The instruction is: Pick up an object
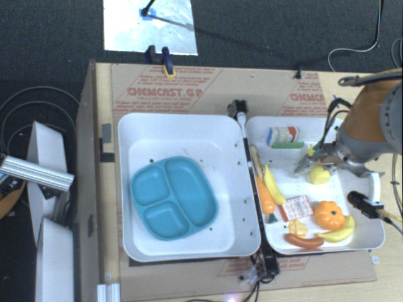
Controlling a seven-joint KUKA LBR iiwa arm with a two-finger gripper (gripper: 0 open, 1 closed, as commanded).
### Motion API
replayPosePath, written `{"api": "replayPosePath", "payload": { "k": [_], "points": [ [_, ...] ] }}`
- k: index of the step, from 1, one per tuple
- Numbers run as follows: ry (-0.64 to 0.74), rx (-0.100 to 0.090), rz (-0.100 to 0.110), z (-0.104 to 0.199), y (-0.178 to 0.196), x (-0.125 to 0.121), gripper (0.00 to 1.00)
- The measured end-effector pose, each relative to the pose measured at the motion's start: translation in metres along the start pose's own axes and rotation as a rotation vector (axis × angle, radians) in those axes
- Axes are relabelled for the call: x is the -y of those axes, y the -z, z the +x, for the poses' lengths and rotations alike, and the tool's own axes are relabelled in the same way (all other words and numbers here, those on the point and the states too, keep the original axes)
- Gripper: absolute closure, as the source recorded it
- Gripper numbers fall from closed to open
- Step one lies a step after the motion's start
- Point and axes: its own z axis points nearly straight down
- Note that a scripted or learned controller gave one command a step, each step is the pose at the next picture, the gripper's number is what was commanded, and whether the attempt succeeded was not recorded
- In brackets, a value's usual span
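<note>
My gripper [315, 161] hangs low in the right bin [352, 245], in its upper right part, on the grey arm with its orange band [371, 113]. A small yellow lemon-like fruit [320, 176] lies right under and in front of the gripper, touching or nearly touching it. Whether the fruit is held cannot be told. Further objects in this bin are a small red, white and green box [283, 136], a yellow banana [272, 182], an orange carrot [265, 197], a red-and-white checked card [297, 207], an orange pumpkin [329, 214] and a red sausage [303, 241].
The left bin [135, 137] holds a blue divided plate [173, 197]. A second banana [339, 233] and an orange slice [297, 227] lie by the right bin's front wall. A black part [362, 203] sticks out over the bin's right side.
</note>
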Motion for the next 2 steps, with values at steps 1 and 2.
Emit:
{"api": "replayPosePath", "payload": {
  "k": [1,2],
  "points": [
    [0.001,0.001,-0.005,0.000,0.011,-0.002,1.00],
    [0.010,-0.003,-0.002,0.097,0.000,-0.019,1.00]
  ]
}}
